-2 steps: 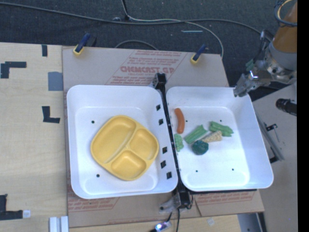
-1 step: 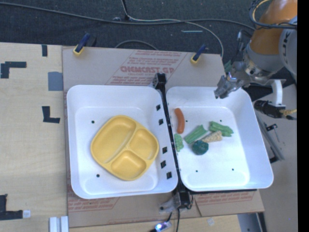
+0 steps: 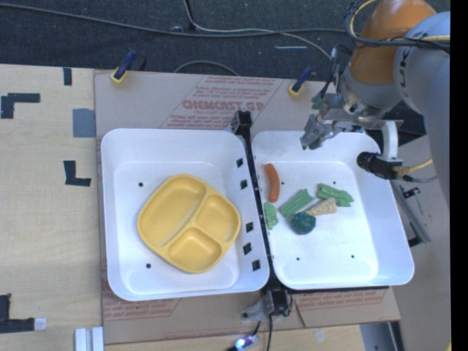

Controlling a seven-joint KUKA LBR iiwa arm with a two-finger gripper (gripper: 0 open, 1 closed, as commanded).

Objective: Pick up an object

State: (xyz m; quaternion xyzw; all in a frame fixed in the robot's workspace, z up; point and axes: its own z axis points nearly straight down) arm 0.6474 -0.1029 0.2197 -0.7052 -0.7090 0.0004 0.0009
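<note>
Nearest us in the camera view lay the shallow white right bin, its small green, orange and tan toy food pieces clustered mid-floor. We saw the claw above the bin's far rim, so they lay below-left of it; whether it gaped we couldn't tell. We judged the slim orange sausage-shaped piece, lying lengthwise near-to-far, closest.

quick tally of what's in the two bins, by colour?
Yellow: 1, the divided plate in the left bin.
Orange: 1, the sausage in the right bin.
Green: 4, the strip by the divider, the long piece, the ridged piece and the dark round piece.
Tan: 1, the wedge.
Total: 7
</note>
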